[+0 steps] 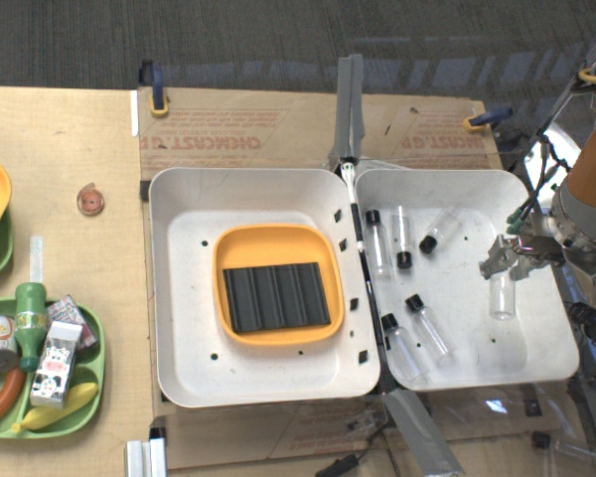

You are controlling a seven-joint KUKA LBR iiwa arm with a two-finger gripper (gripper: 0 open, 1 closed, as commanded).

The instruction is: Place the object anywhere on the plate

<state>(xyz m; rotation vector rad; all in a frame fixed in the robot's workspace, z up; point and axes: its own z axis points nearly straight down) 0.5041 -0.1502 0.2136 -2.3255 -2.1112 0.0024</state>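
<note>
While my arm reaches in over the right bin [536, 366], my pincer [504, 261] hangs above that bin's right part, and just beneath it a clear vial [502, 296] stands nearly upright; the vial's top sits right at my fingertips, but whether it is truly gripped I cannot tell, nor can I tell how wide my pincer stands. Away from my pincer, toward the bin's far side, several more clear vials with black caps lie scattered on the white floor: one pair [419, 316] lies below and beyond my pincer, near the bin's lower part; another cluster [402, 237] lies above these, close to the wall shared with the left bin [179, 296]; one small black-capped piece [429, 241] lies between that cluster and my pincer. Well apart from my pincer, across the dividing wall, the yellow plate [278, 241] rests in the middle of the left bin; a dark ridged slab [278, 298] lies flat on it. Farther still, on the wooden worktop [70, 147], a green tray [84, 405] bears toy foods and a small green bottle [30, 321]; a small pink round thing [90, 200] lies alone above it.
</note>
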